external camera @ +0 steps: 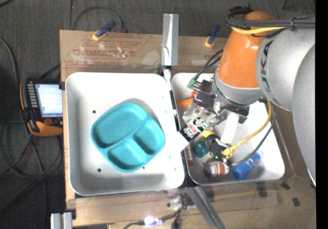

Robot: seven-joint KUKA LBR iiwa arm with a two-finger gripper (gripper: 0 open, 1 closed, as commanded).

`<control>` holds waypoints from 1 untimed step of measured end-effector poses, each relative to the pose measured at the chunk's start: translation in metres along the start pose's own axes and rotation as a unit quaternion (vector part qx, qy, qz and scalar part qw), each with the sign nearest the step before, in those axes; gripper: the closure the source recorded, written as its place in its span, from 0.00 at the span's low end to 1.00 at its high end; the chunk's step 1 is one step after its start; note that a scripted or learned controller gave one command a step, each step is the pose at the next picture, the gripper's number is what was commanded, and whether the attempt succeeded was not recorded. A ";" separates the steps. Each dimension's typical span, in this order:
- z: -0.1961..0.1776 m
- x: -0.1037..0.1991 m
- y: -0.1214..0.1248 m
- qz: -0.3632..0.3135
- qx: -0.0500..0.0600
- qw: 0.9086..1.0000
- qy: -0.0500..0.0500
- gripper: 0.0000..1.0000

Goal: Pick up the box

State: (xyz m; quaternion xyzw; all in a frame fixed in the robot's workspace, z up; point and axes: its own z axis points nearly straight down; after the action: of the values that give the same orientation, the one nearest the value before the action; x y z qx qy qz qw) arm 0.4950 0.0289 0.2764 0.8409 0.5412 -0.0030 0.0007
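Clutter is your main problem: the right bin [277, 169] holds a crowd of small things packed under the arm [287, 64], and the box has to come out of that crowd alone. What looks most like the box [190, 129] is the small white carton with dark printing, lying at the left edge of the right bin, just beside the wall shared with the left bin [77, 136]. That is a judgement; the print is too small to read.

The gripper [212, 120] hangs low over that same corner, close to the box, but the wrist and cables cover it, so you cannot tell how far open it is or whether it has anything.

To do this step well:

1. Centre over the box before descending. It sits tight to the bin wall, so 1 side has little room; turning the wrist to close along the wall looks safer than across it.
2. Watch the neighbours: a dark green thing [200, 148] just below the box, a can [216, 169] and a blue bottle [247, 165] further down. A wide approach could catch any of them.
3. Mind the yellow cable [251, 134] looping across the bin.
4. Lift slowly and confirm the box rises between the jaws.

The teal tray [128, 136] in the left bin is well apart and no concern.
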 end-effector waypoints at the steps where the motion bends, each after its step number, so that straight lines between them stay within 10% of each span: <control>1: -0.117 0.043 0.110 0.147 0.000 0.989 0.000 1.00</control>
State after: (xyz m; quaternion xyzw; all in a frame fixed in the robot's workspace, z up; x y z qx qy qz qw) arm 0.6134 0.0225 0.3930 0.9112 0.4119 -0.0029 0.0015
